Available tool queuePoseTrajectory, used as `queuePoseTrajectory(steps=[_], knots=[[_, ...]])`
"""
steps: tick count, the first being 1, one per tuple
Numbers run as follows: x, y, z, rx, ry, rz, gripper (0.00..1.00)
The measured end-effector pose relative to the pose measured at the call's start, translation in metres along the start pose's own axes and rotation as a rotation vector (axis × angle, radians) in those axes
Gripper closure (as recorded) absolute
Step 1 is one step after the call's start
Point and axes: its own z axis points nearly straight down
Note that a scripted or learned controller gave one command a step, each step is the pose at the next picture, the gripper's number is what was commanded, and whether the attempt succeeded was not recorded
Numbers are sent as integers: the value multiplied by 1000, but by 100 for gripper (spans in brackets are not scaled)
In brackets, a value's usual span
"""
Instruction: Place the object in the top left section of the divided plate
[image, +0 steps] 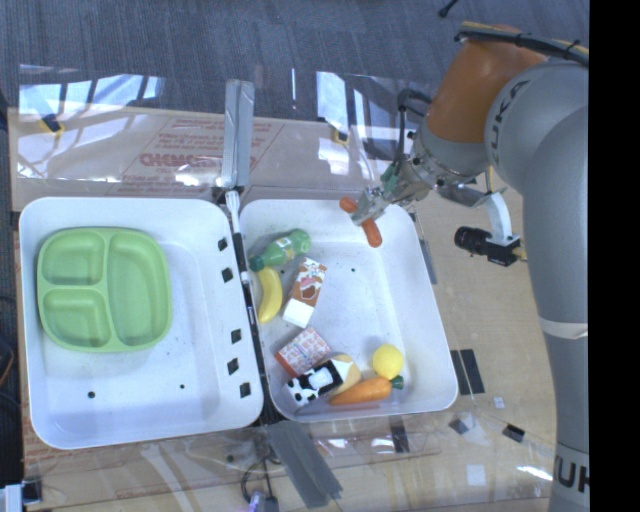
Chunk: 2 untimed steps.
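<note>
From my remote seat I see the grey arm (540, 200) filling the 3 o'clock side of the view, its orange band (475, 85) up at about 1 o'clock. Next in size are the two white bins: the left bin (130, 410) toward 9 o'clock and the right bin (425, 330) near the centre, edges touching along the middle. The green divided plate (103, 290) lies in the left bin at its 10 o'clock part, and its top left section (70, 258) has nothing in it. The gripper (372, 212) hangs over the right bin's 1 o'clock corner, and a small orange sausage-like object (371, 233) sits at its tips, apparently pinched between narrow fingers, lifted above the rim there. In the right bin, a green bottle (283, 247) lies at 11 o'clock, a banana (269, 294) just below it by the left wall, and a small milk carton (306, 290) beside the banana. Toward 6 o'clock I make out a red snack box (303, 351), a black-and-white cow toy (318, 383), a carrot (362, 392) touching it, and a lemon (388, 359) just above the carrot.
</note>
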Motion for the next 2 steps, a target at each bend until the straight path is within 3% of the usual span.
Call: queuePoseTrajectory(steps=[1, 2], knots=[[78, 26, 3, 3, 2, -167, 100], [154, 2, -76, 1, 0, -21, 100]])
